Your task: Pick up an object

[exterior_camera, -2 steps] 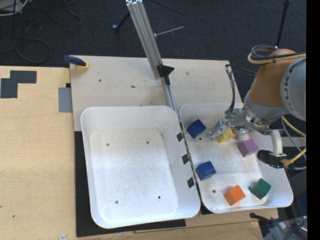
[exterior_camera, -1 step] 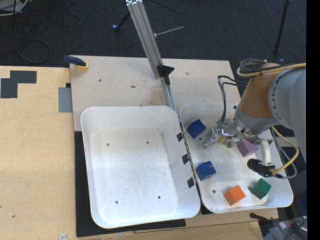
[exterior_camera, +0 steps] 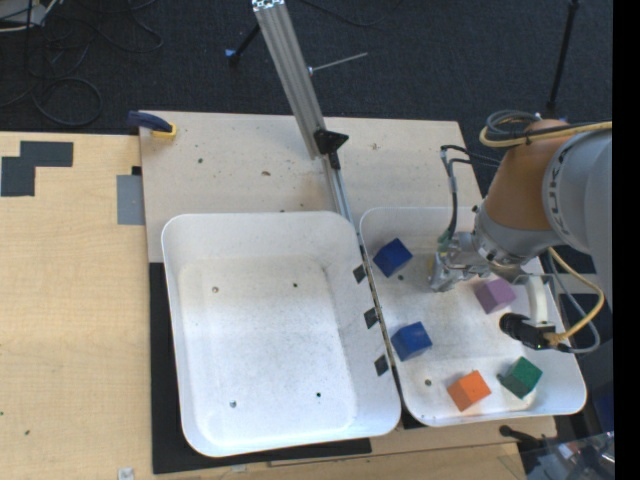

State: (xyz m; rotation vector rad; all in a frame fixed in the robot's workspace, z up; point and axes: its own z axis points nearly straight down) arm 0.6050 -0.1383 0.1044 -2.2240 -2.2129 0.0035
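Observation:
The right bin (exterior_camera: 400, 224) holds several small blocks: a blue cube (exterior_camera: 392, 257) near its far left, a second blue cube (exterior_camera: 411, 340) lower down, a purple block (exterior_camera: 494, 294), an orange cube (exterior_camera: 468, 390) and a green cube (exterior_camera: 521, 377) near the front. My gripper (exterior_camera: 443, 274) hangs low over the middle of this bin, between the upper blue cube and the purple block. It touches neither of them, and nothing shows between its fingers.
The left bin (exterior_camera: 190, 268) lies beside the right one, joined by black clips (exterior_camera: 368, 316). A slanted metal bar (exterior_camera: 296, 78) rises behind the bins. The arm's grey and orange body (exterior_camera: 540, 193) overhangs the right bin's far right side.

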